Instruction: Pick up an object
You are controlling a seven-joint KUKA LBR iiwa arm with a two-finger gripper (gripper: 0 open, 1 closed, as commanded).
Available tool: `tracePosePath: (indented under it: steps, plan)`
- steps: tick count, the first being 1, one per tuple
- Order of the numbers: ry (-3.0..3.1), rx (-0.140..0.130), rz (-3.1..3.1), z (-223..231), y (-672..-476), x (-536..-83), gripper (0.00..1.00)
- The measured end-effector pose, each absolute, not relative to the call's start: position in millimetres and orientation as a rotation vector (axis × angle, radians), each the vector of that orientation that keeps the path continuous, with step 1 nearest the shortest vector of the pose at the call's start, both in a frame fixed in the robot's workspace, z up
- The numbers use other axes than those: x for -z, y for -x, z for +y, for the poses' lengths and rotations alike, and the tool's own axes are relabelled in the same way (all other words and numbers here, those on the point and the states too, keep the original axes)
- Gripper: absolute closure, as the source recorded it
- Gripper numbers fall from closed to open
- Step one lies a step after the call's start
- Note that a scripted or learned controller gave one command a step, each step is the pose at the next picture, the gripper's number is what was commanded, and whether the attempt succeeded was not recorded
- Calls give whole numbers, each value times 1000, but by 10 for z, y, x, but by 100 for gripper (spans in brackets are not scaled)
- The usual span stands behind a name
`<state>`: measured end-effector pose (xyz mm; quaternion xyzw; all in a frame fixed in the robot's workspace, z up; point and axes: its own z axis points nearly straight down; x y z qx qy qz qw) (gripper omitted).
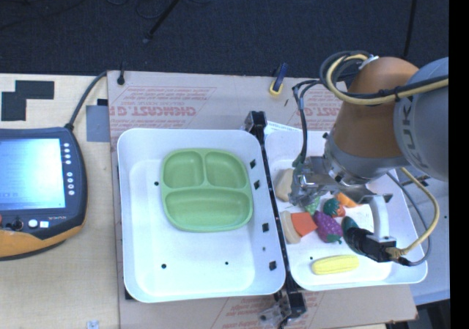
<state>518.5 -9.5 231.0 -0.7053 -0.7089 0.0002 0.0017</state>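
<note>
My gripper (303, 196) hangs low over the left part of the right bin (410, 275), under the grey arm with its orange band. Just below it lies a red-orange block (303, 222), with a purple bunch of grapes (329, 227) to its right. A small green and orange toy (335, 206) sits right of the gripper. A beige piece (283, 187) lies to the gripper's left, by the bin wall. A yellow corn-like piece (335, 264) rests near the front of the bin. I see nothing held between the gripper's parts.
The left bin (139, 261) holds a green divided plate (206, 190). A tan wedge (290, 233) lies beside the red block. A handheld control pendant (37, 188) sits on the bench at far left. Cables run behind the bins.
</note>
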Motion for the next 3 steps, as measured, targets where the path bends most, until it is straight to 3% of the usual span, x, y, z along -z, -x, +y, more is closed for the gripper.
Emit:
tracePosePath:
  steps: [1, 3]
  plan:
    - [2213, -5, -2222, 389, -5226, -2170, 100]
    - [2216, -5, -2222, 406, -5241, -2167, 100]
